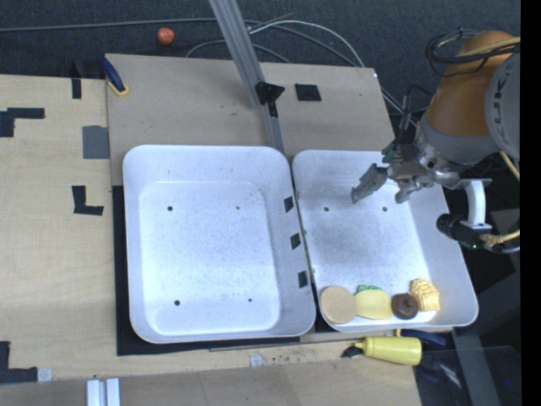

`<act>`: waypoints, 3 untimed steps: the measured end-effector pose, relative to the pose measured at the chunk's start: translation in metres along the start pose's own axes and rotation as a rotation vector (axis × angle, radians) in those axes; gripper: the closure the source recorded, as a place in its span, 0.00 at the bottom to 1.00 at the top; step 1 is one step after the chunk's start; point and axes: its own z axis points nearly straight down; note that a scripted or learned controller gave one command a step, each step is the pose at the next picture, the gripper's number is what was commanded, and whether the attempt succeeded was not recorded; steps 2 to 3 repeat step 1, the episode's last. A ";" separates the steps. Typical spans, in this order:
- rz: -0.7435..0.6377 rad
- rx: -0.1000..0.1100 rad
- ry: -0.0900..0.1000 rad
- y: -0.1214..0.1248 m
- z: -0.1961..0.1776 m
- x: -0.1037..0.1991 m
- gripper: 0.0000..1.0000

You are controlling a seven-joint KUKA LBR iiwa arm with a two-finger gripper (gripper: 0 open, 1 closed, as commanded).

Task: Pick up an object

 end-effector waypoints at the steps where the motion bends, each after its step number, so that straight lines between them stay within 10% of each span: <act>1: 0.000 -0.007 -0.001 0.029 -0.086 -0.009 0.00; 3: 0.000 -0.007 -0.001 0.029 -0.086 -0.009 0.00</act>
